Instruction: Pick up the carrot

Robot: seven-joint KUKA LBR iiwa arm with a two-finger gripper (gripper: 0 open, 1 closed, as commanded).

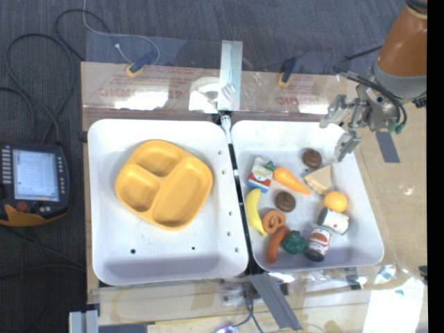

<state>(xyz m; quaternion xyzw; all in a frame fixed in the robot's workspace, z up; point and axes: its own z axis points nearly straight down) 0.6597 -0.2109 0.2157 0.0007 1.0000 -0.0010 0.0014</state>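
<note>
- The carrot [291,180] lies in the right bin [366,207], between a small carton [261,174] and a cheese wedge [318,180].
- The gripper [347,139] hangs over that bin's upper right corner, fingers apart, holding nothing.
- A yellow tray [163,183] sits in the left bin [111,255].

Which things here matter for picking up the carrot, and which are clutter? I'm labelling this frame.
Job:
carrot
gripper
right bin

Lying about:
yellow plate
left bin
banana
cheese wedge
two brown cookies
can
sausage
</note>
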